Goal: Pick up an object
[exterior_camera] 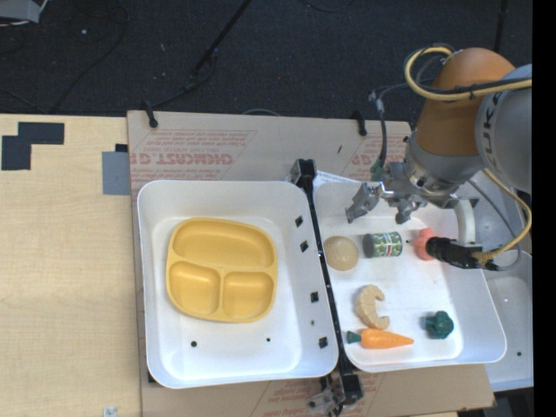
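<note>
One small jar [383,244] lies just below the open-fingered gripper [385,205].

1. Right bin [486,341]: bottle [383,244], round ball [340,253], pink piece [424,243] crowd the middle.
2. Carrot [385,340], tan piece [372,306], green piece [439,323] near front; gaps between.
3. Left bin [156,233]: yellow tray [222,268] fills centre, open margins around.

Colours on the bench

The two bins are white: the left bin [161,233] holds a yellow tray [222,268]; the right bin [473,337] holds a tan round thing [340,253], a green bottle [382,244] with a white label, a pink thing [423,243], a beige curved piece [372,307], an orange carrot [386,340] with a green tip at 9 o'clock, and a dark green lump [439,323]. The arm [460,102] is grey with an orange band. The bench [61,259] is light wood colour, and brown cardboard [217,150] with red letters lies under the bins.
</note>
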Tool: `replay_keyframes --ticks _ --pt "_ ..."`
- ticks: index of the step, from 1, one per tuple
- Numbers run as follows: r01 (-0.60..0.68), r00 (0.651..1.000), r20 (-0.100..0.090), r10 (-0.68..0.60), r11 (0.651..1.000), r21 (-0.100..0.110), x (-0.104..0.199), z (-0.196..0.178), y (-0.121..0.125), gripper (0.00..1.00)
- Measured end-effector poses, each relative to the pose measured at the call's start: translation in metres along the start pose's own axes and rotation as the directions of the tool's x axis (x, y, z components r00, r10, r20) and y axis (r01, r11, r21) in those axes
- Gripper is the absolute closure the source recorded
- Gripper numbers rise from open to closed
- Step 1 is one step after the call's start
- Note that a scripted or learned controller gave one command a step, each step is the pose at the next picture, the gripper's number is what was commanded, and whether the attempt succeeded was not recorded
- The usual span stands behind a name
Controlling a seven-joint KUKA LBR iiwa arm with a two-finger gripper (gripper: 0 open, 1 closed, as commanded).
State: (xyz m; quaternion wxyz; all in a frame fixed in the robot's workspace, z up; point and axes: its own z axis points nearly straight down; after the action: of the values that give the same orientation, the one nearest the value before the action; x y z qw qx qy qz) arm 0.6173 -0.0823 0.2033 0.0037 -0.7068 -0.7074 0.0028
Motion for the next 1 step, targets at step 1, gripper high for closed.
replay_keyframes --ticks 1 --pt "0.0 1.0 0.001 0.0 1.0 -0.002 -0.0014 0.044 0.0022 0.0"
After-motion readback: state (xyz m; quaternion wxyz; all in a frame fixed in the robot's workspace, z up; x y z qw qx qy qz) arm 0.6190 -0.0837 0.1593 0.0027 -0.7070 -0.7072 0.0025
